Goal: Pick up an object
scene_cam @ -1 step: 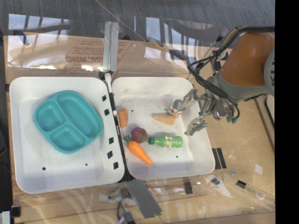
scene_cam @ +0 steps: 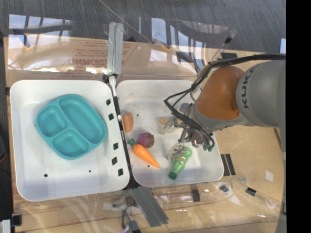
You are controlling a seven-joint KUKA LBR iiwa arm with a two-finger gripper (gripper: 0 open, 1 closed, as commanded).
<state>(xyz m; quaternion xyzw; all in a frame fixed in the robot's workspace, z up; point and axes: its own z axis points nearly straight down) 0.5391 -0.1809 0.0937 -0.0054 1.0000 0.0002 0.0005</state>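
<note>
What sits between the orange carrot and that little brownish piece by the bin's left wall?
In the camera view, a purple round vegetable lies between the carrot and the brownish piece, slightly right of the line.

The arm [scene_cam: 260, 93] I operate has a smooth, rounded grey casing bearing part of the dark lettering "KU". Next to it I see a glossy orange band [scene_cam: 218, 98], bulbous in shape. Black cables [scene_cam: 187, 97] loop out beside the orange section. The end effector [scene_cam: 187, 139] is a cluster of small metallic and dark parts, too cluttered to resolve further.
</note>
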